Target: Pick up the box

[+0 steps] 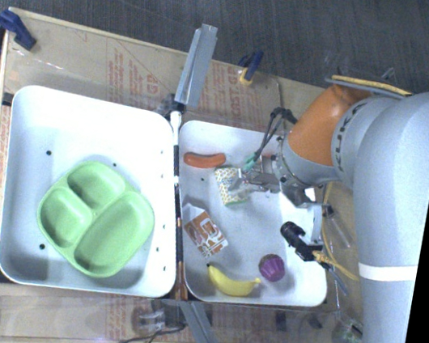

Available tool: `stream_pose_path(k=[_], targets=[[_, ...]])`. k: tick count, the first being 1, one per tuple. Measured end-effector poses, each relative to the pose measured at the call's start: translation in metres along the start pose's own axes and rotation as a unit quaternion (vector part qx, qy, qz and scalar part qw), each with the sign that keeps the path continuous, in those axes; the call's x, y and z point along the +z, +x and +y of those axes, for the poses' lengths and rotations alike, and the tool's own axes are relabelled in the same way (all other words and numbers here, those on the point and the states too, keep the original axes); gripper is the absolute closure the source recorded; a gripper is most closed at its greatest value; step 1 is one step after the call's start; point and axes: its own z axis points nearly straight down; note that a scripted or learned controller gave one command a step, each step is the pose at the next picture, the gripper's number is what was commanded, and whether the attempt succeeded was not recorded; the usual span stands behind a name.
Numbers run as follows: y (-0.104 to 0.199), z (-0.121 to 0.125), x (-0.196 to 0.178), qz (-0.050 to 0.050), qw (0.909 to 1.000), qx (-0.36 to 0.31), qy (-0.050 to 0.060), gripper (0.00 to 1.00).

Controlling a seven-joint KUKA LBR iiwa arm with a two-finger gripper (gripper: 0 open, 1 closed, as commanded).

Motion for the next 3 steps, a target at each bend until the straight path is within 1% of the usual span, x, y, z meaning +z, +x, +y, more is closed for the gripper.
stream_pose_path(k=[1,2,3], targets=[[0.000,0.000,0.000,0.000,1.0000,0.000,0.000,0.00],[0.013,0.019,0.016,0.001,0.9997,-0.026,0.001,0.00],[0.013,0.019,0.006,0.001,0.9996,-0.027,0.000,1.00]])
